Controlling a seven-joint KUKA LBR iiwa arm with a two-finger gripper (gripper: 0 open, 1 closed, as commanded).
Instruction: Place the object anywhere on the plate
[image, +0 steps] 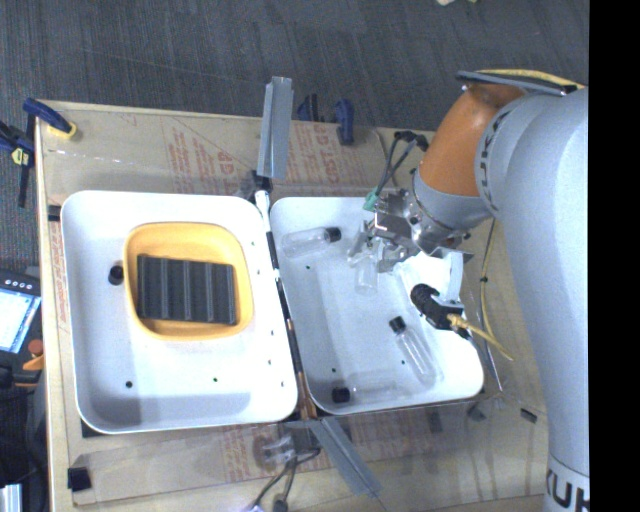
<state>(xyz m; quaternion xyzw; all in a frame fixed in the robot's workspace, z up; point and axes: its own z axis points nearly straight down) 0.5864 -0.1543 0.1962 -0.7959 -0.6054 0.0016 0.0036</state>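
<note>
Grey arm overhangs right bin; tool state unclear; wooden bench.

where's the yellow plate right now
In the camera view the yellow plate lies in the left bin, a dark ridged insert on it, across the divider from the tool.

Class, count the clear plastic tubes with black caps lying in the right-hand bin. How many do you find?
2. One clear tube lies near the right bin's far left corner; the other clear tube lies toward its near right side. Another may be hidden under the gripper.
</note>
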